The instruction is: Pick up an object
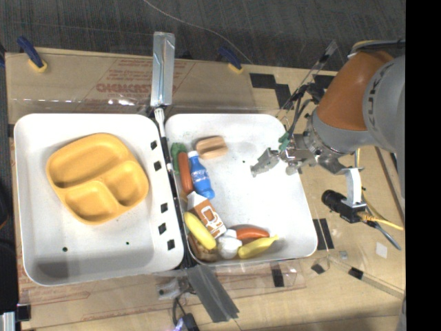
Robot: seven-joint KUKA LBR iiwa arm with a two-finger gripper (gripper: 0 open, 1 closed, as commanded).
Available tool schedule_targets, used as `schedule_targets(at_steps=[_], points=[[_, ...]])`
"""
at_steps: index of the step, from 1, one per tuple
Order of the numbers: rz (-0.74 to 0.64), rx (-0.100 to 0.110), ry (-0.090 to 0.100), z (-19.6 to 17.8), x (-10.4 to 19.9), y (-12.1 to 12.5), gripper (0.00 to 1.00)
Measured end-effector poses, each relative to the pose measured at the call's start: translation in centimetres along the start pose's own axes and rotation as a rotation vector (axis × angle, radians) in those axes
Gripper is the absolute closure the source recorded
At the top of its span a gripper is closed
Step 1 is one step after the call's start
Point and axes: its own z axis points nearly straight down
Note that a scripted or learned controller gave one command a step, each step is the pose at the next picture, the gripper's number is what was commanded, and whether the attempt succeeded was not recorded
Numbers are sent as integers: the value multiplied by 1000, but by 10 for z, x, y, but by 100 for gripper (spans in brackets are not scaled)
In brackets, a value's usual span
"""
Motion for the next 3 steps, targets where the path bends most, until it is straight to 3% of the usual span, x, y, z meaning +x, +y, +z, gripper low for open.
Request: schedule_targets(at_steps=[1,2,3], points=[[-124,7,2,98,57,28,0],[-214,-6,-4,25,12,-21,0],[-215,-3,-2,27,13,-22,0]])
